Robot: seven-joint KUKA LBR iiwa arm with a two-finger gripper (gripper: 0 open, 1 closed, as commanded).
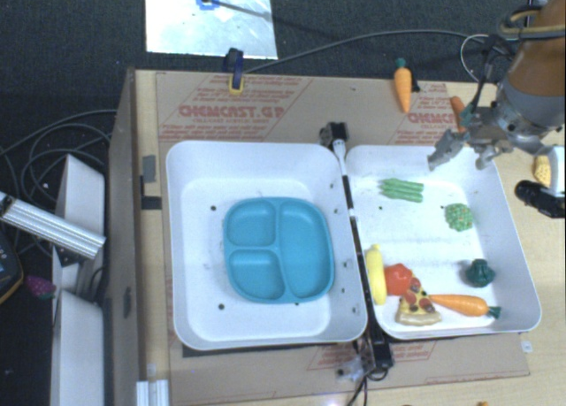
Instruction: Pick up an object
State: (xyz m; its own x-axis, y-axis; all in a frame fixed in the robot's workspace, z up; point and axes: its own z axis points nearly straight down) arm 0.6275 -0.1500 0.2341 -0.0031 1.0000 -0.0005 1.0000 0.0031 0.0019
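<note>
Objects to pick from are all sitting in your right bin [508, 218], so here's the rundown front to back. Nearest the front edge you've got a pizza slice toy [416, 309] lying next to a long carrot [460, 304] that points off to the right. Just behind those, a red tomato-looking piece [399, 277] is touching a yellow banana [375, 273], which lies along the divider between the two bins. A dark green broccoli chunk [478, 272] sits near the right wall, well apart from the tomato. Further back there's a lighter green leafy piece [458, 216], and behind that a bunch of green beans [401, 188] lying flat near the back of the bin.

Your left bin [190, 218] holds a blue divided plate [278, 249], roughly centered.

The gripper [462, 149] hovers over the back right corner of the right bin, fingers spread apart and grasping nothing. None of the toys are touching it.

Past the bins, a second small carrot [403, 86] lies on the desk [292, 103] on the cardboard sheet.
</note>
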